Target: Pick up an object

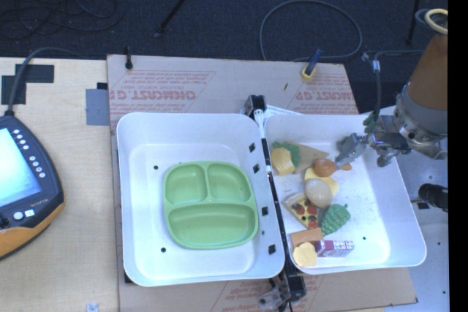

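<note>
Hovering over the right bin's (pixel 409 230) far corner, my pincer (pixel 349 150) points toward the toy food, presumably lining up a grab; whether it is apart or together I cannot tell at this blur. Just below it lies an orange piece (pixel 324 167), then a pale egg (pixel 318 191). Beyond, the green tray (pixel 210 202) fills the left bin (pixel 139 157).

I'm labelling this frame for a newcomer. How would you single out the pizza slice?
Find the right bin, the one crowded with toy food. The pizza slice lies near its left wall, just below the egg; it alone is a flat yellow wedge with red dots.
</note>
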Robot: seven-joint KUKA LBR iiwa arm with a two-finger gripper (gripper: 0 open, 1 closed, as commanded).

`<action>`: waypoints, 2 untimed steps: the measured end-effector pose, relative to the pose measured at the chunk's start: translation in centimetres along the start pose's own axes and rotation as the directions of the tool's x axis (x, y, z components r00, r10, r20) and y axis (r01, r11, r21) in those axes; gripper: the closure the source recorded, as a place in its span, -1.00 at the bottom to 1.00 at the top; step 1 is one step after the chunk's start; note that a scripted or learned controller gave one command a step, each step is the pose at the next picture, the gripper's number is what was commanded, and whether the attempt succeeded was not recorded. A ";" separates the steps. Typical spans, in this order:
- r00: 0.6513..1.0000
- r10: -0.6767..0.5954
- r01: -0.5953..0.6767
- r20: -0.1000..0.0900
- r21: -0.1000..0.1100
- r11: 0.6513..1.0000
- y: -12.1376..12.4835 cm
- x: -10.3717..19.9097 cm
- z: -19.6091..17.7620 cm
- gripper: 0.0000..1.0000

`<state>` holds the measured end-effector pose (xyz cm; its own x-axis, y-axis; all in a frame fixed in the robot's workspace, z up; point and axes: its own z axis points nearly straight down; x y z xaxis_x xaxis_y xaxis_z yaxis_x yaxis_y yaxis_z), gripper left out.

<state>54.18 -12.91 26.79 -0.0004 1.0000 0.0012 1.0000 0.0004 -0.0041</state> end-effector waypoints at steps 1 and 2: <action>1.000 0.002 -0.002 -0.003 0.010 1.000 -0.9 2.3 10.9 -1.00; 1.000 -0.002 0.002 0.001 -0.005 1.000 5.7 4.2 18.3 -1.00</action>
<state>59.81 -8.71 8.48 -0.0026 1.0000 -0.0002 1.0000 0.0026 0.0013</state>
